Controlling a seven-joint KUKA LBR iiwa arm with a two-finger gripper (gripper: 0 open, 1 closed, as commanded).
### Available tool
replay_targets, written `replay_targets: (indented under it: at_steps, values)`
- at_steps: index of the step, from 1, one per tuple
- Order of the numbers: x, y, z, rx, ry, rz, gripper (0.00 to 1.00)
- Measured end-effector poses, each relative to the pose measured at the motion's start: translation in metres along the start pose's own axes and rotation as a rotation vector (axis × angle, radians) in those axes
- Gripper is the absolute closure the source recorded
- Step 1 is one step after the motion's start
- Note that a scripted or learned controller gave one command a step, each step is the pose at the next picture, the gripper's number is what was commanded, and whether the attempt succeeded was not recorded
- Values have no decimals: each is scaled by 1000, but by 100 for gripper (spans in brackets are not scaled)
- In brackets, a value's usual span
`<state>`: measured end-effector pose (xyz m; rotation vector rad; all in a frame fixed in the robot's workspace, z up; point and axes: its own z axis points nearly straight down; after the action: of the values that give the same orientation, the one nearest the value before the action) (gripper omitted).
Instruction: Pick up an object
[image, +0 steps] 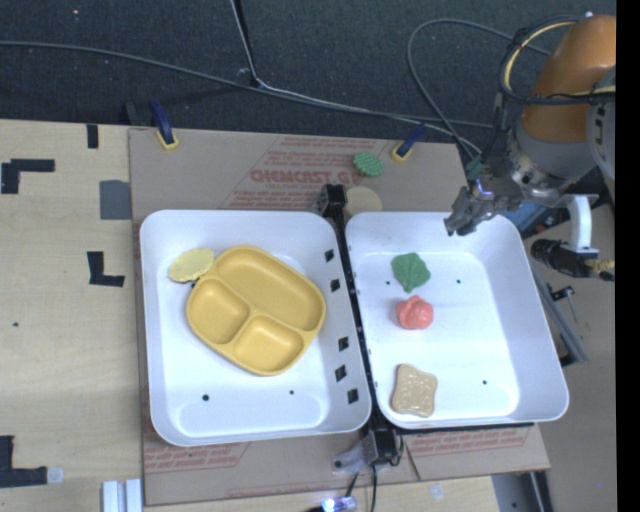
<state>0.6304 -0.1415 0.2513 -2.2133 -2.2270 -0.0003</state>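
Note:
In the right bin (520, 300) lie three small items. A green leaf-shaped piece (410, 269) sits near the bin's back left, a red round piece (414, 313) just in front of it, and a tan cracker-like piece (413, 390) near the front. My gripper (463, 219) hangs over the right bin's back rim, up and to the right of the green piece, with nothing seen between its fingers.
The left bin (170, 400) holds a yellow divided plate (256, 308) and a pale yellow chip (190, 264) at its back left. A green toy (368, 163) lies on the cardboard behind the bins. Cables run across the dark floor at the back.

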Motion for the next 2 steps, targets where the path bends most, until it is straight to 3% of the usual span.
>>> replay_targets:
  at_steps: [2]
  values:
    - [105,-25,8,1,0,0,100]
